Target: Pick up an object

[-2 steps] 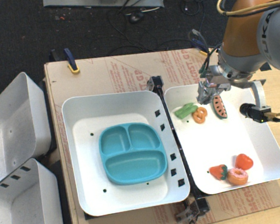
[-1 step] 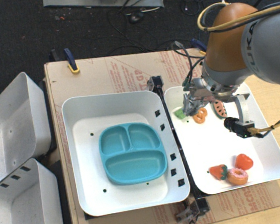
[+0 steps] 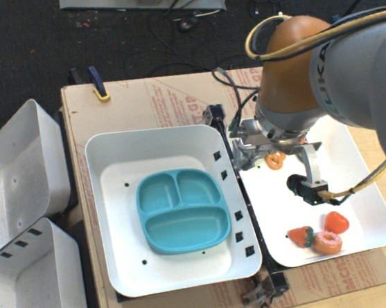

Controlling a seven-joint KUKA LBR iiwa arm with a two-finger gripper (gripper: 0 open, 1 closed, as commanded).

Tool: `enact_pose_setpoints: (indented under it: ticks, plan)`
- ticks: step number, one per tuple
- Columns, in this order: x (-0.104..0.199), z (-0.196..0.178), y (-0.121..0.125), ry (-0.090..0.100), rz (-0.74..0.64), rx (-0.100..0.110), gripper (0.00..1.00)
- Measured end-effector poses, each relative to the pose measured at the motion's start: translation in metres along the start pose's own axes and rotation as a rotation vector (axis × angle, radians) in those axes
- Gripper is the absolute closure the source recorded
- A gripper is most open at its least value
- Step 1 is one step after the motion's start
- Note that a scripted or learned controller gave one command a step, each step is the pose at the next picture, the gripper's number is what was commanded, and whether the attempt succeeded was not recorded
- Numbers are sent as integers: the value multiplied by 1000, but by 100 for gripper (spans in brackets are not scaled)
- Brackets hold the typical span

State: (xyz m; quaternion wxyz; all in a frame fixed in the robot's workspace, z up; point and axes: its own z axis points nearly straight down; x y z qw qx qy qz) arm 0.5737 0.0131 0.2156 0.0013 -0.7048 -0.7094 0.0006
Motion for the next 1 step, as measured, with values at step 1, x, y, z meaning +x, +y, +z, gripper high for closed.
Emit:
enact_pose_setpoints:
  ticks: [1]
  plan:
    - [48,-1,-37,0,0,1,100]
